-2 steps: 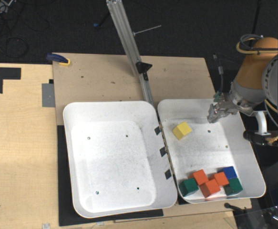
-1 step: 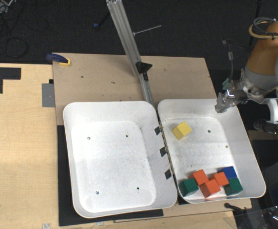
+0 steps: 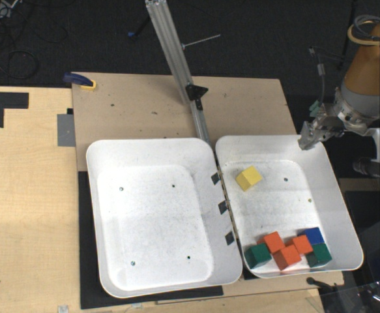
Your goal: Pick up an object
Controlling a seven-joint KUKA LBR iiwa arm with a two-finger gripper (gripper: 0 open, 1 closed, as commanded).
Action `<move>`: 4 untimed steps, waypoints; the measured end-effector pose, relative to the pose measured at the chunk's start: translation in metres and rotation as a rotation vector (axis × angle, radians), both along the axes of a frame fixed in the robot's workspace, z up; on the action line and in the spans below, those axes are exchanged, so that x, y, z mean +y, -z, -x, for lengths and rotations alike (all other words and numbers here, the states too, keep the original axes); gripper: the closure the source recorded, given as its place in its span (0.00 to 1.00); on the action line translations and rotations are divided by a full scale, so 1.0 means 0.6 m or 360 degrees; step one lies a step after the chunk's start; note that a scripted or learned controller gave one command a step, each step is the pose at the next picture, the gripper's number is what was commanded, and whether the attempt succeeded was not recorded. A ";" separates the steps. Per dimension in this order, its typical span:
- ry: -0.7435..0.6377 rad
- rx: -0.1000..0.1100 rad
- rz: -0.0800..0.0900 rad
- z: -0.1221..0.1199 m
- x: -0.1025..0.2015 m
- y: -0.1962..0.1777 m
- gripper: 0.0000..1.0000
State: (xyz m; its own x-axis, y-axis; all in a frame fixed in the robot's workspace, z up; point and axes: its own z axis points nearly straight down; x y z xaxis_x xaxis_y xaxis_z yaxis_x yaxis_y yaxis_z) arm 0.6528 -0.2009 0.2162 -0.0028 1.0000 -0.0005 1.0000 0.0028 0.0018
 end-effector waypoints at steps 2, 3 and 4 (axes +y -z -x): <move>-0.0002 0.0011 -0.0005 0.009 0.168 0.005 1.00; -0.0002 0.0010 -0.0005 0.008 0.249 0.015 1.00; -0.0002 0.0006 -0.0005 0.010 0.334 -0.010 1.00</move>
